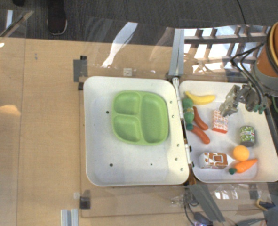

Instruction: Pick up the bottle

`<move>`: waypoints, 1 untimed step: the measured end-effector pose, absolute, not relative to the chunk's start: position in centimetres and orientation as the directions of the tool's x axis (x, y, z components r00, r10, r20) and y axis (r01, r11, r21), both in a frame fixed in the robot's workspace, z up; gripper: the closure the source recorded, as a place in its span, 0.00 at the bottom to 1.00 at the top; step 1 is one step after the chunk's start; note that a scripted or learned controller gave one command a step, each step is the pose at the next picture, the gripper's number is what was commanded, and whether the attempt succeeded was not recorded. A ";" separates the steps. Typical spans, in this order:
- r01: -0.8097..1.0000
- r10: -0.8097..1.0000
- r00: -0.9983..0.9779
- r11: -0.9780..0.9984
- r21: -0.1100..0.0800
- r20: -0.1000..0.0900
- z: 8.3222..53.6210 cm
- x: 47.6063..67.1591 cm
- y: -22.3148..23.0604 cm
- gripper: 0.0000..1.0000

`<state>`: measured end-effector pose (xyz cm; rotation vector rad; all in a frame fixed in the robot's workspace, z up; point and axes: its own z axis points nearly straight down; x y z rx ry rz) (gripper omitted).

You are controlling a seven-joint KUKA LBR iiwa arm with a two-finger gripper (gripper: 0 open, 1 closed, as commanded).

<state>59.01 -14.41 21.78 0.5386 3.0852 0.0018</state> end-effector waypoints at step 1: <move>0.637 0.637 -0.771 0.771 0.004 -0.009 23.1 51.2 -20.6 1.00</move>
